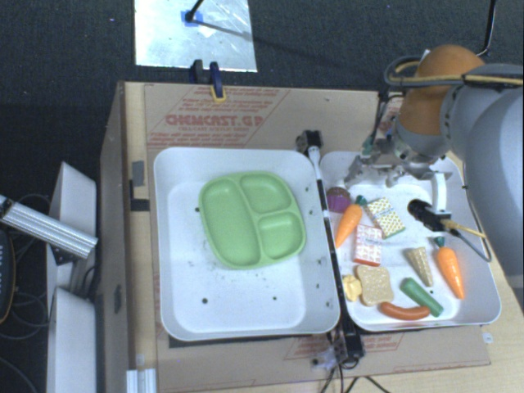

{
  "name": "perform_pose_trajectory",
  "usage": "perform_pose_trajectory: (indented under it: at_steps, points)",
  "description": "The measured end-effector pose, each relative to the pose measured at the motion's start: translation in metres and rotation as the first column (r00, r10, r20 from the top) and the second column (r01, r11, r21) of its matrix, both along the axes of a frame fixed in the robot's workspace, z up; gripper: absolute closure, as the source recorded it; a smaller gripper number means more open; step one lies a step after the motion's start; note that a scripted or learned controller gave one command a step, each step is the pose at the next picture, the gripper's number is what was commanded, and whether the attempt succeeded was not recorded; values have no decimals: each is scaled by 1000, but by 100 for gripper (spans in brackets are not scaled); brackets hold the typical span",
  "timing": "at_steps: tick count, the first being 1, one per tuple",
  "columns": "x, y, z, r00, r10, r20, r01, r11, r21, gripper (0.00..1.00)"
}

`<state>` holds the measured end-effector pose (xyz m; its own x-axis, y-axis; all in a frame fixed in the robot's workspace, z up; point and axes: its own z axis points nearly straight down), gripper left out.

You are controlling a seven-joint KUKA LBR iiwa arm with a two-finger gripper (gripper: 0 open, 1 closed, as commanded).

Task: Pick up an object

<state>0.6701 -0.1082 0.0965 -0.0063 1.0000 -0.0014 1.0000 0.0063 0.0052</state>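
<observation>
Robotics lab, test bench. Evidence: a grey robot arm [483,121] with an orange band reaching in over a workbench [237,113] topped with printed brown board. Two shallow white bins side by side, the left bin [188,301] holding a green divided plate [252,219], the right bin [475,301] holding toy food, including plastic carrots [347,223]. Clamps [206,74] at the bench's far edge. Metal sheet [195,23] on dark carpet [57,72]. Cables [344,367] at the front.

two white bins [188,301], one green plate [250,219], two carrots [347,223], one toast slice [377,283], one sausage [403,310].
</observation>
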Motion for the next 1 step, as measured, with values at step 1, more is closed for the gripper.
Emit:
perform_pose_trajectory:
  at_steps: [1]
  points:
    - [-1,-4,-11,1000,-4,-3,4,1000,0,0]
